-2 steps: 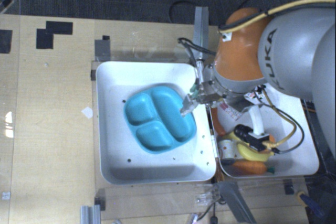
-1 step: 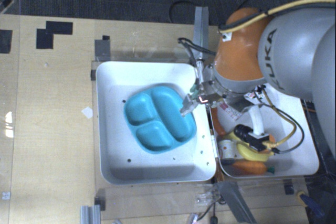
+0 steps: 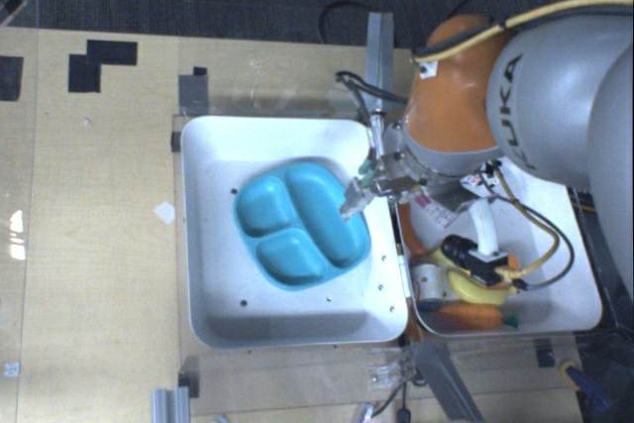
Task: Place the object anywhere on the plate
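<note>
While the end effector (image 3: 357, 199) hangs over the right rim of the blue plate (image 3: 297, 223) in the left bin (image 3: 213, 292), I honestly can't tell if it's wide, narrow or holding anything. A banana (image 3: 477, 288) and a carrot (image 3: 466, 316) lie in the right bin (image 3: 575, 297).

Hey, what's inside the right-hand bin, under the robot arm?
A yellow banana and an orange carrot lie near the front of the right bin. The arm covers the rear of the bin, so anything lying there is hidden.
</note>
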`<state>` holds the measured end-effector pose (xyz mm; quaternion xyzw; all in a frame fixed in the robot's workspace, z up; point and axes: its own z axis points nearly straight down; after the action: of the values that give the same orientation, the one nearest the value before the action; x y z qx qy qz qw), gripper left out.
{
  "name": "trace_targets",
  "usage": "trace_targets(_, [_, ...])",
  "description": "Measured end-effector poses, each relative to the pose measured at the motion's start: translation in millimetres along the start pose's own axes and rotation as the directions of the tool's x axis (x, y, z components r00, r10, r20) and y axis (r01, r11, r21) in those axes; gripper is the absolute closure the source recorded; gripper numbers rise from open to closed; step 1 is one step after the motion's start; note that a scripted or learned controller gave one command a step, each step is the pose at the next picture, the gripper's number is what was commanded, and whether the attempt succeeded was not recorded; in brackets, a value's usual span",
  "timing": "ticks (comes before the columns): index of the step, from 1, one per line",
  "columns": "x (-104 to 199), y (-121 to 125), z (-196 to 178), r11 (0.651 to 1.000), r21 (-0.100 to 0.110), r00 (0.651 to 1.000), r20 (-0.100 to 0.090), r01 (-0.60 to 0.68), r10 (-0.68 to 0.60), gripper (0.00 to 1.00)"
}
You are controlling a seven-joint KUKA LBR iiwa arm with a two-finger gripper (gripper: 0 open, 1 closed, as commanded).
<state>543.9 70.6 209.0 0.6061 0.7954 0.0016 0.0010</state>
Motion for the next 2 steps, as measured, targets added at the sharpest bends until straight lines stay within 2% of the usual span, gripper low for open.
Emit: trace_targets(2, [0.0, 0.0, 0.0, 1.0, 0.0, 1.0, 0.0, 0.0, 0.0, 0.0])
